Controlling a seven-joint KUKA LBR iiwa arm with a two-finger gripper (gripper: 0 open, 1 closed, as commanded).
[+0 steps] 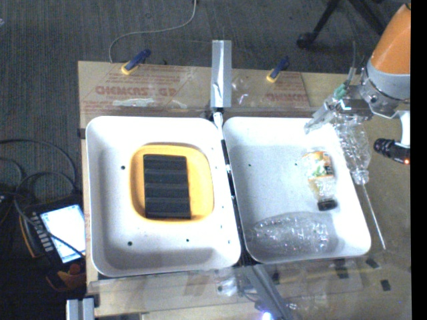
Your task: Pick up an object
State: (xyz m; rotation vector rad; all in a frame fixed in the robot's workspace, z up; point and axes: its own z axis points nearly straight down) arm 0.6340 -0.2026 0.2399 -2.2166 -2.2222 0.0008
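Observation:
My gripper (pixel 335 111) is over the far right corner of the right bin (pixel 267 152), under the grey wrist and its orange band. A clear crinkled plastic item (pixel 353 151) runs from just below the gripper down along the bin's right rim; I cannot tell whether it is held. In the right bin lies a small bottle (pixel 319 179) with an orange and green label and a black cap. A crushed clear plastic bottle (pixel 293 235) lies near that bin's front wall. In the left bin (pixel 107 179) a black ridged block (pixel 166 186) rests on a yellow pad.
A metal divider post (pixel 221 79) stands at the back between the bins. Two blue-handled clamps (pixel 135 61) (pixel 278 67) hold the board behind them. A tablet and cables (pixel 57 229) lie on the floor to the left.

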